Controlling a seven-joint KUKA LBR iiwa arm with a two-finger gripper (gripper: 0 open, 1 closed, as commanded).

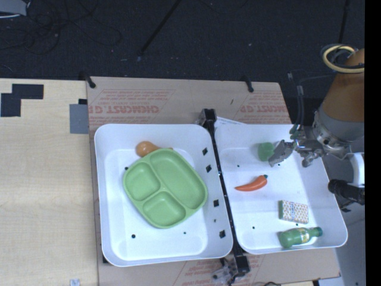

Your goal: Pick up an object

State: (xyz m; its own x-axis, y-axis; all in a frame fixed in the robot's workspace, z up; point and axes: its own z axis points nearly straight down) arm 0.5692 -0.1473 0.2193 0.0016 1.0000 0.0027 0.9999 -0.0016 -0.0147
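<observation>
Leftmost, the left bin (113,159) held a green divided plate (164,187) lying flat, with an orange ball (144,148) tucked against its upper-left edge. Both sat well apart from me, so I judged them poor choices for a pick from where I stood.

Across the divider, in the right bin (238,231), an orange-red pepper (252,184) lay on its side near the middle. Above it a small green object (265,151) rested near the bin's far wall, just beside my end effector (293,152), whose two fingers (280,154) stood apart with nothing between them. That green piece was my likeliest target, I judged; to take it well I needed to centre the spread fingers over it, come down squarely and close only once it sat between them. The far wall stood close behind it, so a careless approach could have knocked a finger on the rim or nudged the piece away.

Further toward me along the bin, a patterned little box (294,211) lay flat, and a green bottle (299,236) lay on its side near the lower-right corner, neither in my path.
</observation>
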